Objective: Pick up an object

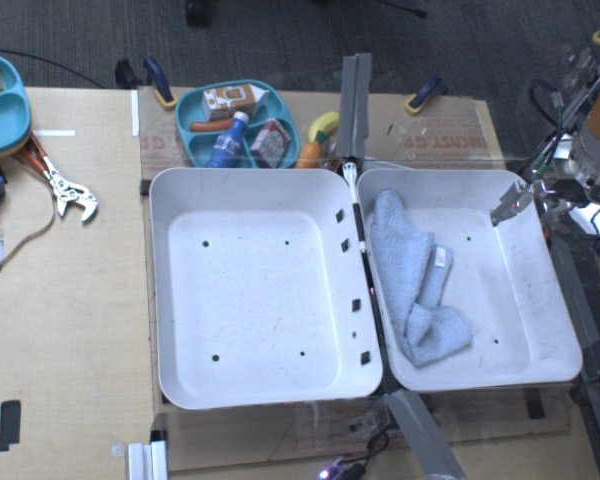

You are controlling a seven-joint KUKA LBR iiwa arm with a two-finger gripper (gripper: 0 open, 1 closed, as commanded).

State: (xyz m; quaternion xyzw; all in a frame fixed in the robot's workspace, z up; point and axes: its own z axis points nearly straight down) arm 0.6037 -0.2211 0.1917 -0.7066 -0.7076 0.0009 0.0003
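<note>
Blue towel (416,288) with small white tag, right bin (540,298), hand (510,206) state unclear.

White bins: two, left (170,298) and right (550,298). Blue cloth (415,283): one. Teal tray (195,118): one. Wrench (70,196): one.

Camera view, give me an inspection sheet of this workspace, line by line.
Surface: wooden bench bearing left bin and right bin.
Job's things: crumpled blue cloth in the right bin.
Clutter: teal tray of small items behind the bins; wrench at left.
Grippers: gripper over the right bin's far right corner, holding nothing visible.
Cables: cord by the wrench.
Surroundings: dark carpet.
</note>
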